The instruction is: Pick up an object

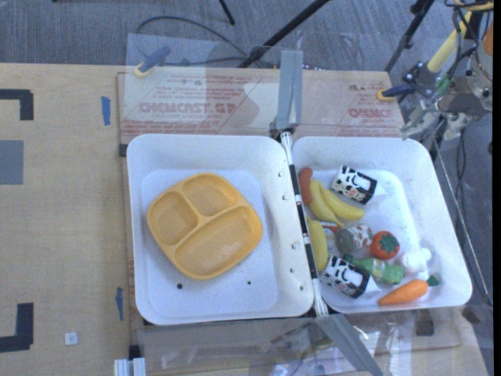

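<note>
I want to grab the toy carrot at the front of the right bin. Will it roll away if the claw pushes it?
Probably a bit. The carrot looks round and tapered, so a nudge would likely swing it in a curve rather than straight. It lies against the bin's front wall, which should stop it. It looks like smooth plastic, so maybe light and slippery.

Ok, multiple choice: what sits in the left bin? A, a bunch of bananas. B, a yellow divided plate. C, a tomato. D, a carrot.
B: the yellow divided plate lies alone in the left bin, while the bananas, carrot and tomato are in the right bin.
</note>
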You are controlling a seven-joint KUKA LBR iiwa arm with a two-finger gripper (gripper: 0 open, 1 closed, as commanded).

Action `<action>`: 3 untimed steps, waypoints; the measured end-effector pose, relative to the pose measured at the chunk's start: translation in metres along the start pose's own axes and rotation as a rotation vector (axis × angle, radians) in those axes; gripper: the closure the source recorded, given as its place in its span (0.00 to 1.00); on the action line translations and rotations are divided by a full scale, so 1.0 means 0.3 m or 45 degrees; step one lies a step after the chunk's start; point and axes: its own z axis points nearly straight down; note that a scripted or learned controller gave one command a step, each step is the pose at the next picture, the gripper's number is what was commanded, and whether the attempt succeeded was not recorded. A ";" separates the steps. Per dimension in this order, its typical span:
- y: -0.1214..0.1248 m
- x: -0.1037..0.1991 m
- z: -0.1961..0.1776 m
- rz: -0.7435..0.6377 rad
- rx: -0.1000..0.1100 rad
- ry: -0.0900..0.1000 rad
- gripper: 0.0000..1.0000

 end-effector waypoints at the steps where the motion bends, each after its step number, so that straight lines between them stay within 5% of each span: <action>1: 0.049 0.097 0.363 -0.092 0.000 -0.001 0.00; 2: -0.098 0.171 0.482 -0.145 -0.029 -0.010 0.00; 3: -0.054 0.283 0.516 -0.213 -0.051 -0.021 0.00</action>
